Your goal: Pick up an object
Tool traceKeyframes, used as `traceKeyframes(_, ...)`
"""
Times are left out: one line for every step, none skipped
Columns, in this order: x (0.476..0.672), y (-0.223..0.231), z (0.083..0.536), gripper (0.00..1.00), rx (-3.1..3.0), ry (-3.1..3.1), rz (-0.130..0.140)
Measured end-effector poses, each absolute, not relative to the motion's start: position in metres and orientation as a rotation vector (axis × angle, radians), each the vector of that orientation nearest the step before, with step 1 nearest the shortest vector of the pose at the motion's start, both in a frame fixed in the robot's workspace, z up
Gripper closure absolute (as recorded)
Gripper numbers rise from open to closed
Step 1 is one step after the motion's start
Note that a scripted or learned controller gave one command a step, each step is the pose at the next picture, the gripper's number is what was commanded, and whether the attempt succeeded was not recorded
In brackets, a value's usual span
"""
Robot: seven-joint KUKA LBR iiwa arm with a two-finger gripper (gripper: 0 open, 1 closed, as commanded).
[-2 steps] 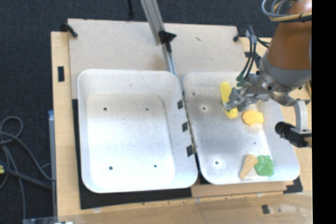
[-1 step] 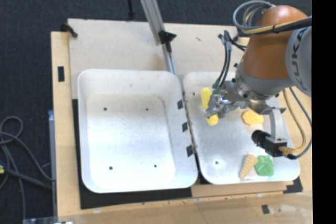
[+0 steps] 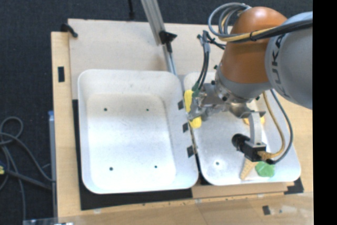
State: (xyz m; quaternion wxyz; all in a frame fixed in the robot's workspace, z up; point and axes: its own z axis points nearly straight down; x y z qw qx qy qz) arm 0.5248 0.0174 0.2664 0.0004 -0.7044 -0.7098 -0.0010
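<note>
1. The gripper [image 3: 196,109] hangs over the right bin [image 3: 221,168], at its left wall; whether the jaws are spread, I cannot tell.
2. A small yellow object [image 3: 195,123] sits just below, against that wall.
3. It looks light and smooth, probably slippery: pinch across its middle.

- A wooden bench [image 3: 116,45] is seen bearing two shallow white bins.
- The left bin [image 3: 131,129] is set just beside the right bin [image 3: 221,168].
- A slanted aluminium bar [image 3: 150,2] is seen above the bins.
- Loose cables [image 3: 13,150] are seen on the dark floor at the left.
</note>
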Motion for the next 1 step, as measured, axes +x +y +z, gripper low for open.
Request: traceKeyframes(0.5226,0.0712,0.2622,1.00,-2.212,-2.229,-0.001)
